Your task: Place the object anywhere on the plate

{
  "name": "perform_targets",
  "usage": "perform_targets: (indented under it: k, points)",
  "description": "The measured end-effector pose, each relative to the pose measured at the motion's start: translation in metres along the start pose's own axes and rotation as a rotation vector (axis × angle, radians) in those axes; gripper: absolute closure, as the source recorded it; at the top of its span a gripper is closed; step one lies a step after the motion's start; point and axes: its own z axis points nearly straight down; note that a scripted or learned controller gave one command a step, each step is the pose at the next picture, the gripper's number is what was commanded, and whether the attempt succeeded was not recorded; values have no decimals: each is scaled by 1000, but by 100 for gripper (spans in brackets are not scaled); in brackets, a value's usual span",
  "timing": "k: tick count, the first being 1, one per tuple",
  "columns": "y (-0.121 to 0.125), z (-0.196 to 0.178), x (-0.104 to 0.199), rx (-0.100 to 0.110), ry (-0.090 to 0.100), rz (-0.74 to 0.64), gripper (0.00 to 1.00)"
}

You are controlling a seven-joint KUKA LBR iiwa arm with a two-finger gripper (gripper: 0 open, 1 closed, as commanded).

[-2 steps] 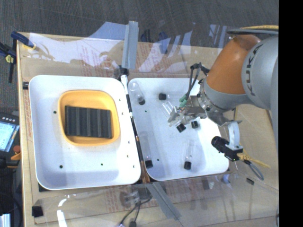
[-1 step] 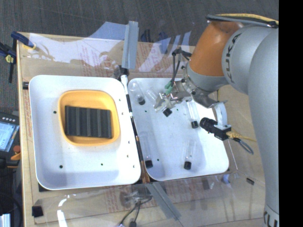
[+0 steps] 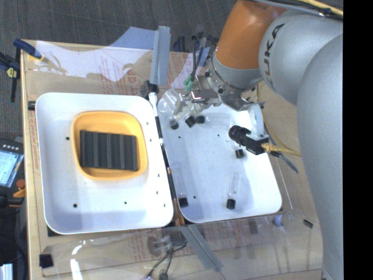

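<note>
Two white bins sit side by side. The left bin (image 3: 52,203) holds one yellow plate (image 3: 108,144) with one dark ribbed block (image 3: 109,150) lying on it. The right bin (image 3: 262,206) holds about five small black pieces (image 3: 231,203) scattered across its floor, well apart from the plate. The gripper (image 3: 187,111) hangs low over the right bin's far left corner; whether its jaws are released or clenched I cannot tell.

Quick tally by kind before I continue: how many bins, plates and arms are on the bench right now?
Shallow white bins: 2, left and right
Yellow square plate with dark ridged centre: 1
Grey arm with orange band: 1
Total: 4
</note>
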Motion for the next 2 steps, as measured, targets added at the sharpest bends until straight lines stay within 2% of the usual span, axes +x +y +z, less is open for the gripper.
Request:
perform_targets:
  k: [1,2]
  points:
    - [0,0,0,0,0,0,0]
    - [10,35,-3,3,-1,32,0]
